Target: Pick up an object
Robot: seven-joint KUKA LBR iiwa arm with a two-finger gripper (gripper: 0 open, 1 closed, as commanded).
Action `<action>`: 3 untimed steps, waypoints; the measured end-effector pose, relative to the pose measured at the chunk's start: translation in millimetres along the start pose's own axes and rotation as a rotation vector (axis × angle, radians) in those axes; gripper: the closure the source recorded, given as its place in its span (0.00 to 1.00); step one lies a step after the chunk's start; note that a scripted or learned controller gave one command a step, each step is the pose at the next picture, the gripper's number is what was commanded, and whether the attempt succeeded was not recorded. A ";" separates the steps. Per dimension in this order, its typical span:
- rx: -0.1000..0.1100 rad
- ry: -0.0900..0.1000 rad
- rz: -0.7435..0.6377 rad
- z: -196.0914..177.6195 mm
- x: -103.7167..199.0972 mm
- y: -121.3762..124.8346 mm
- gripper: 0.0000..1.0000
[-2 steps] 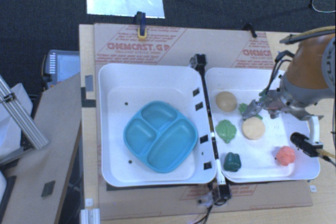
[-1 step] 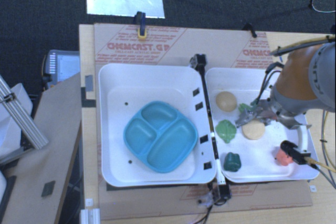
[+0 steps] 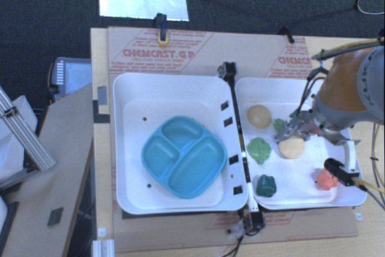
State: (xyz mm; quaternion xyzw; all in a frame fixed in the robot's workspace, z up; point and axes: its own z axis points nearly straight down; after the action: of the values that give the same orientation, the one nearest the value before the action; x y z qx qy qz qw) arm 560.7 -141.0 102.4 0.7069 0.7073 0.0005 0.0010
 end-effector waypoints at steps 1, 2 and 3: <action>-0.004 -0.001 -0.003 -44.8 -4.8 5.2 1.00; -0.005 -0.001 -0.003 -99.0 -5.2 7.2 1.00; -0.001 0.002 -0.010 -112.2 52.9 2.2 1.00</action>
State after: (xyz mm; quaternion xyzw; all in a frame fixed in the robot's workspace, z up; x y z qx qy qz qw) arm 562.7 -88.0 214.6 0.7035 0.7107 0.0018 0.0006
